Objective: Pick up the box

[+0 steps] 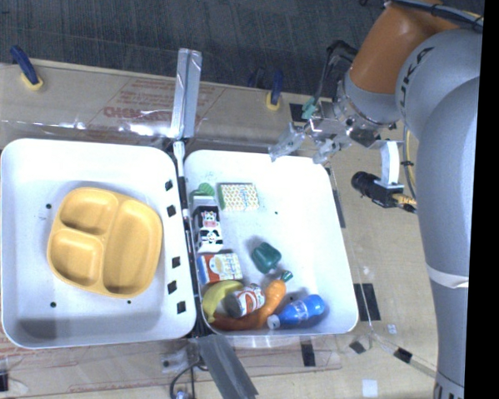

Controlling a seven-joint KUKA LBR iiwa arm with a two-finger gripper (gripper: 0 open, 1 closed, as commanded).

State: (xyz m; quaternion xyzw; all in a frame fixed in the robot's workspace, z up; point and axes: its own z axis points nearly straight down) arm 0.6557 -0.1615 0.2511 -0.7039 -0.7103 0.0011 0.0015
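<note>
- Two shallow white bins sat side by side on the bench (89, 86): the left bin (19, 299) held a yellow divided tray (106, 239), and the right bin (316, 206) held a jumble of small goods.
- The gripper (307, 143) hung over the far rim of the right bin, near its upper right corner, with nothing between its fingers; they looked spread apart, though they were small and somewhat blurred.
- The box (238, 196), pale with a dotted pattern, lay flat in the upper left part of the right bin, well apart from the gripper.
- Beside it along the left wall stood a black-and-white carton (210, 228) and a green item (204, 190).
- Nearer the front lay a teal block (266, 255), a carrot (275, 293), a banana (215, 294), a can (247, 301) and a blue bottle (300, 311), crowded together.
</note>
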